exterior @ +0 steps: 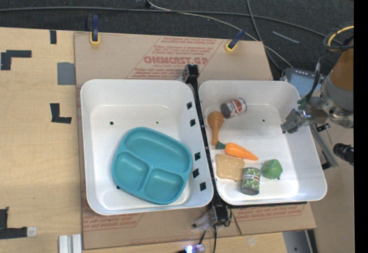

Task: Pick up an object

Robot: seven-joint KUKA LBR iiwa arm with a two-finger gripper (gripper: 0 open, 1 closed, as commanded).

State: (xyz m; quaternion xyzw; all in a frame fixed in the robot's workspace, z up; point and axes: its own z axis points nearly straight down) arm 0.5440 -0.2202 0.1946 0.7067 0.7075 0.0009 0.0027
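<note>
Right now the gripper point(290, 121) hangs at the right wall of the right bin point(270, 89), just over the rim. It looks dark and small from up here, so I cannot tell if it is spread wide or pinched together. I see no toy in it. The grey arm point(339, 96) comes in from the right, so that side is where it enters.

All the things to pick sit in this bin. The closest ones are a green ball point(272, 169) and a carrot point(241, 152), a bit to the left and nearer. Beside the ball stands a small green can point(251, 180), and a piece of bread point(229, 167) touches that can. A brown drumstick point(215, 122) lies by the left wall. A can point(233, 107) lies on its side at the far end, well apart from the rest.

I think the pick has not begun. The carrot lies flat with room around it, so it may be easy to grab. The bread and green can are packed close, which could make a grab slip.

The left bin point(92, 131) holds a blue tray point(152, 164). Both bins rest on the counter point(34, 131).
</note>
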